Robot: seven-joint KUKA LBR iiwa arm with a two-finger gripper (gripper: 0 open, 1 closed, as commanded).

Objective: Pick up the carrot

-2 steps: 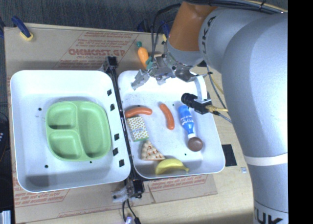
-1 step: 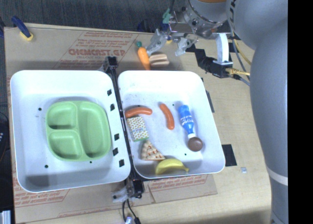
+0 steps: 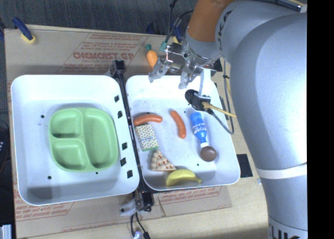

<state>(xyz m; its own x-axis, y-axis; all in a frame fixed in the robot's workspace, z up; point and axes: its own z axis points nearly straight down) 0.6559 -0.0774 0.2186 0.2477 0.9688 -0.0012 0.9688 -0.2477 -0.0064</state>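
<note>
A large grey robot arm reached in from the right, its orange band sitting just above the wrist. The wrist bent down and leftward, holding the tool [image 3: 171, 76] over the far rim of the right white bin [image 3: 227, 152]. Its two metal fingers [image 3: 156, 72] were spread apart, gripping nothing.

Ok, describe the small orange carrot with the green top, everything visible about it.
The small orange carrot with a green top looks like a smooth plastic toy: a short tapered orange body with a bit of green at its upper end. It lies outside both bins, on the brown cardboard sheet just beyond the far rim of the right white bin. The two-finger gripper hangs just to its right, above that rim, and does not hold it.
</note>
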